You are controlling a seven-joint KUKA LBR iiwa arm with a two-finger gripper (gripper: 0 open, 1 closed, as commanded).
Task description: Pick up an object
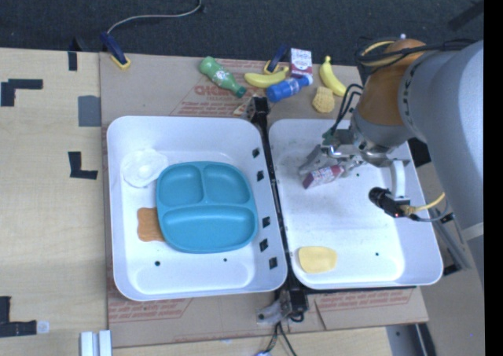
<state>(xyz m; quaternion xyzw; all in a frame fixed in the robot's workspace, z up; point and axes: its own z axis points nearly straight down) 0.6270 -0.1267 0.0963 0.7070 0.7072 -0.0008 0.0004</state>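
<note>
Hard to make out: the gripper point(321, 159) shows as a small metal cluster below the arm's point(428, 103) orange band at the frame's right; whether it is clenched or released cannot be told from this slanted overhead view.
Task's thing: a small maroon-and-white packet point(323, 177) lies in the right bin point(409, 268), upper middle of that bin, tilted.
Packet and tool: the packet sits right at the gripper's lower tip, touching or just under it; a grasp cannot be confirmed.
Also in the right bin: a pale yellow sponge-like piece point(317, 258) near the lower left corner, well apart from the gripper.
Partly covered: an orange-brown flat item point(147, 225) in the left bin point(126, 268) is tucked under the blue divided plate's point(207, 206) left edge.
Faint: a clear, crumpled plastic piece point(141, 166) blends into the white floor at the left bin's upper left.
Behind the bins: a green bottle point(221, 76), two bananas point(265, 78), a blue item point(283, 90) and a small carton point(300, 60) cluster at upper centre.
Cut off: the arm's grey body runs out of the frame's right side.
</note>
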